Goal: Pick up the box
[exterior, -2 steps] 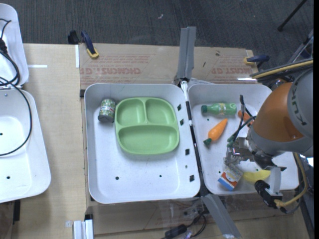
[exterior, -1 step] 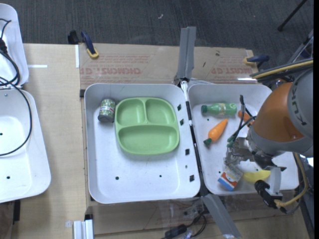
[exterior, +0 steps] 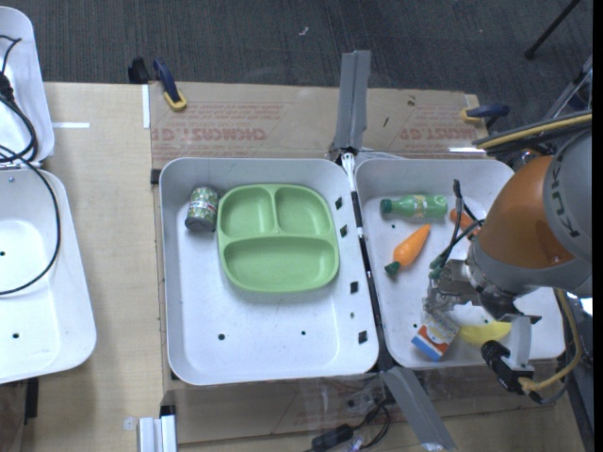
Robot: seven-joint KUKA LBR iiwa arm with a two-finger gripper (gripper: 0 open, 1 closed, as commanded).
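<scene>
The box (exterior: 432, 338) is small, white with orange and blue ends, and lies near the front edge of the right bin (exterior: 377, 252). My gripper (exterior: 440, 301) hangs directly above it, reaching down from the orange-banded wrist at the right. The fingers point down toward the box's upper end and look close to or touching it. The wrist covers much of the bin's right half.
A toy carrot (exterior: 411, 247) and a green bottle (exterior: 415, 206) lie at the back of the right bin, and a yellow object (exterior: 487, 330) sits beside the box. The left bin (exterior: 179, 328) holds a green divided plate (exterior: 277, 236) and a small can (exterior: 201, 208).
</scene>
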